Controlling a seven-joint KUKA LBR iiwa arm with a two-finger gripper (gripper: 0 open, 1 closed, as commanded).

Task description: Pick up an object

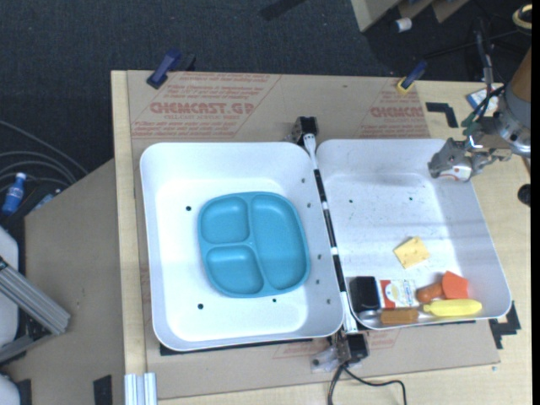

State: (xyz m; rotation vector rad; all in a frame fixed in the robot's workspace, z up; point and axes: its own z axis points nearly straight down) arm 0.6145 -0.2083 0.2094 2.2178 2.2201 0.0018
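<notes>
In the right bin point(472, 218), the small objects lie clustered at the near edge: yellow block point(412, 251), orange piece point(455, 284), yellow stick point(453, 309). The gripper point(453, 164) hovers over the far right corner, well apart (finger state cannot be told). Best target is probably the isolated yellow block, approached straight down.

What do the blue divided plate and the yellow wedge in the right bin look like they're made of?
The blue plate looks like moulded plastic: uniform colour, smooth rounded compartments, soft sheen. The yellow wedge, probably a toy cheese, seems matte plastic or foam; too small to tell.
</notes>
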